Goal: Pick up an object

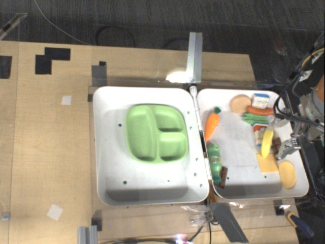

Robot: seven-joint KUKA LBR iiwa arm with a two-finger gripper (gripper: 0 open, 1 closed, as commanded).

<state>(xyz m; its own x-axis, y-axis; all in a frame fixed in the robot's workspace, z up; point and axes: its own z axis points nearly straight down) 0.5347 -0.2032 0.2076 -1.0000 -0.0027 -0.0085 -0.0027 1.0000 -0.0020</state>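
Note:
The right bin holds several toy foods: an orange carrot, a green bottle-like piece, a yellow banana lying over a flat yellow cheese slice, a yellow-orange oval piece, a tan bun, a red sausage and a white and blue box. My gripper hangs over the bin's right side, just right of the banana and above the oval piece. Nothing is seen held in it.
The left bin carries a green divided plate in its middle. A metal post stands behind the wall between the bins. Cables and the arm's wrist crowd the right edge. The middle of the right bin floor is bare.

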